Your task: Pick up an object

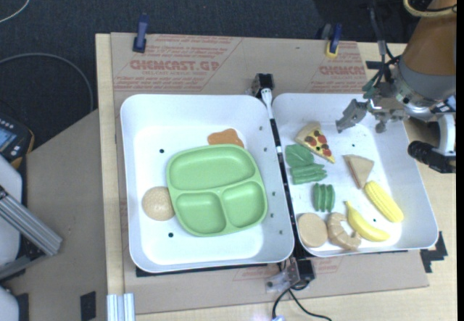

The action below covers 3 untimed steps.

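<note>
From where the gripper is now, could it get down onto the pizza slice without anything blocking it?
Probably yes. The gripper hangs over the right bin's far end, and the pizza slice lies just beside it, uncovered, with bare floor between; green beans sit close on its near side.

The orange piece (225,138) at 12 o'clock of the green tray (215,190) is partly hidden behind its rim; the arm (433,44) is cut off at 3 o'clock.

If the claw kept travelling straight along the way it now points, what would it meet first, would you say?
The claw points down and toward the left of the view. The pizza slice probably lies first in that line, though depth is unclear; it might touch the right bin's floor sooner.
</note>
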{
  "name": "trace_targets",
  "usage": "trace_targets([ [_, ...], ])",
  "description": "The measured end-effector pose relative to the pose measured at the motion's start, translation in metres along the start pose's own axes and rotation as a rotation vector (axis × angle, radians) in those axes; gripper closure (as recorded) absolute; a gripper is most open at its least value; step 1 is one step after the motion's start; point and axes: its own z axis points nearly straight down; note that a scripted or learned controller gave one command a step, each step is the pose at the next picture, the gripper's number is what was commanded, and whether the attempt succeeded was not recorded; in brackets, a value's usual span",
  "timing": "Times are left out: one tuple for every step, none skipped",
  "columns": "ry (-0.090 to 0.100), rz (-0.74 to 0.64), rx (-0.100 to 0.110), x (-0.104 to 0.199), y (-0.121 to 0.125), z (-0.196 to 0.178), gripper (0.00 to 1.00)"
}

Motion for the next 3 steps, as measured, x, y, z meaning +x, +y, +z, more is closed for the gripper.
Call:
trace_targets([
  [0.004,-0.007,0.005,0.098,-0.015,0.009,0.00],
  [0.004,-0.004,0.009,0.151,-0.082,0.009,0.00],
  [0.007,-0.008,-0.019,0.213,-0.126,-0.220,0.00],
])
